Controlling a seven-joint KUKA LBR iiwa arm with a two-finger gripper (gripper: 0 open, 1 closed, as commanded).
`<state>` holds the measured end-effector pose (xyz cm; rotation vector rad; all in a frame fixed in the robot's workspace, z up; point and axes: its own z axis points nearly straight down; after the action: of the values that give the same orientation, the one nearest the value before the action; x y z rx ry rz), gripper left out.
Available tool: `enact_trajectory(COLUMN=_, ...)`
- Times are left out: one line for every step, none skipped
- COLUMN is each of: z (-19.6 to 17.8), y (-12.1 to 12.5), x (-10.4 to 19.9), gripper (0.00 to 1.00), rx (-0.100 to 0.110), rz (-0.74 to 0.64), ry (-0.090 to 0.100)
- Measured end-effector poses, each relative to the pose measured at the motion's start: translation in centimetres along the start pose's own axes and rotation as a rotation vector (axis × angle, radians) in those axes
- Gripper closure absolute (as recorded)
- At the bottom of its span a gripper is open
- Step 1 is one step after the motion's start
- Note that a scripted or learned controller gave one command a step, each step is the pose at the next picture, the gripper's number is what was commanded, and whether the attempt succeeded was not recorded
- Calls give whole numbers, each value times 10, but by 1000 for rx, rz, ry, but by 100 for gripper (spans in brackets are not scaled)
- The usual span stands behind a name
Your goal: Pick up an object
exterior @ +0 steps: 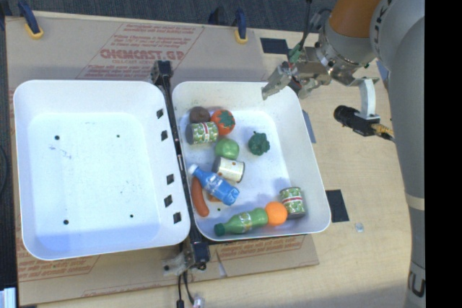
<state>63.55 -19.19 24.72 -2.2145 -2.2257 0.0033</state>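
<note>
We saw the grey two-finger gripper [278,85] over the right white plastic bin [307,148]'s far rim | grip state: we could not tell | risk: descending there could strike the rim, well apart from the dark green broccoli-shaped toy [259,143].

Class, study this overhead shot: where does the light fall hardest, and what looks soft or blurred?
Camera view: light falls hardest on the empty white left bin, washing out its floor; the right white bin is bright too, its toys casting short, soft shadows; the two-finger gripper near its top right corner looks slightly blurred; labels on the small cans are unreadable.
</note>
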Motion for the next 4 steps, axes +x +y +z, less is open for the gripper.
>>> enact_trajectory(z=155, y=-62, x=-19, gripper=0, rx=-1, rz=0, ry=1)
enact_trajectory(z=144, y=22, x=12, gripper=0, rx=-2, rz=0, ry=1)
enact_trajectory(z=133, y=23, x=13, gripper=100, rx=-2, rz=-5, ry=1)
enact_trajectory(z=133, y=23, x=13, gripper=0, rx=-1, rz=-6, ry=1)
